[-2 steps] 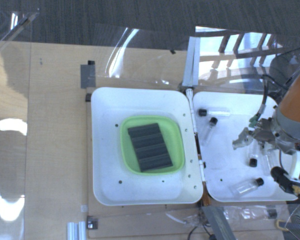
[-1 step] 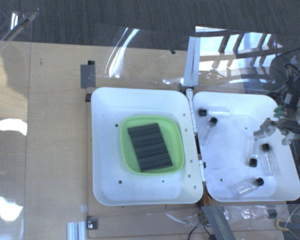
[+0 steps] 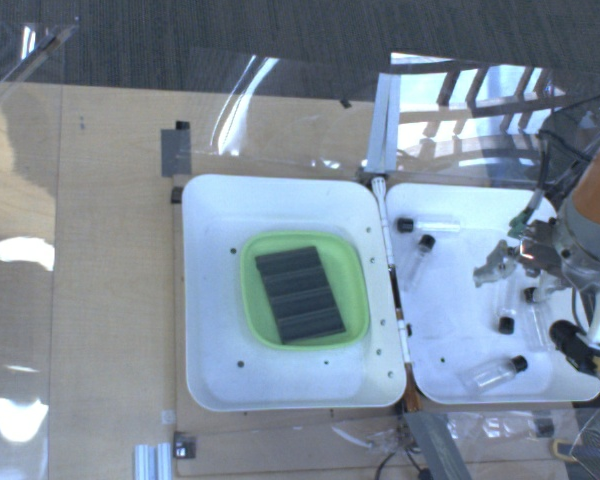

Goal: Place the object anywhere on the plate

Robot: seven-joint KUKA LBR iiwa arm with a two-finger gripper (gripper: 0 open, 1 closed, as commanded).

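Observation:
A green square plate sits in the middle of the left bin. A dark grey ridged block lies on the plate, turned slightly askew. My gripper hangs over the right bin, toward its right side, among small clear vials. One vial lies just below the gripper. Whether anything is in the gripper is not visible. The arm's grey wrist and orange band enter from the right edge.
More clear vials with black caps lie in the right bin: one near its left wall, one at the back, one at the front. A metal post and clear panels stand behind the bins.

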